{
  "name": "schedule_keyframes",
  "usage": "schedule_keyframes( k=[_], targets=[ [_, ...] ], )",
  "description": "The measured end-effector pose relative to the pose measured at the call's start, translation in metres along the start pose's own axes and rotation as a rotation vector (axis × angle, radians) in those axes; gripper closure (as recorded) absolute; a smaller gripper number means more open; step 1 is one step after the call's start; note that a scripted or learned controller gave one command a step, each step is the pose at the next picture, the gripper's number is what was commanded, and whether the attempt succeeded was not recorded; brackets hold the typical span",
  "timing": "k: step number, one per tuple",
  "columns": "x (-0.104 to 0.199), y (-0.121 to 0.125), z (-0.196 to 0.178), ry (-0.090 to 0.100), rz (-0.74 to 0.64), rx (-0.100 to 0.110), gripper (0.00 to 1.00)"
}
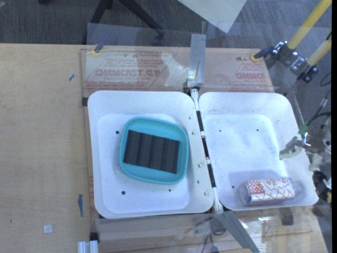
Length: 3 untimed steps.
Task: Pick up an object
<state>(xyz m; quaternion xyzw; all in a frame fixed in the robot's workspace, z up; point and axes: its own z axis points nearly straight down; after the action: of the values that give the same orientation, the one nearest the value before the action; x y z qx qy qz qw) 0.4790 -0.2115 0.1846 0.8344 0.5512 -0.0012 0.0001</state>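
A teal tray with a dark ribbed insert is noted in the left bin. In the right bin, a red-patterned can lies on its side, long axis near three o'clock. It lies at about seven o'clock from the gripper, whose opening cannot be told.

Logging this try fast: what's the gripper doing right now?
Gripper: at the right bin's right edge, nothing seen between its fingers; open or shut cannot be told.

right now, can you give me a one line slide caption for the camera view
Overhead view: teal tray with dark inserts in the left bin; red-and-white patterned can lying on its side in the right bin.
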Motion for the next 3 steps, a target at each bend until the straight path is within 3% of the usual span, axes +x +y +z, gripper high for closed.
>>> schedule_keyframes(
  k=[1, 2, 3],
  targets=[
    [0.022, -0.008, 0.027, 0.002, -0.765, -0.001, 0.00],
    [0.067, -0.024, 0.038, -0.003, -1.066, -0.016, 0.00],
    [0.025, -0.009, 0.027, -0.001, -0.957, -0.007, 0.00]
  ],
)
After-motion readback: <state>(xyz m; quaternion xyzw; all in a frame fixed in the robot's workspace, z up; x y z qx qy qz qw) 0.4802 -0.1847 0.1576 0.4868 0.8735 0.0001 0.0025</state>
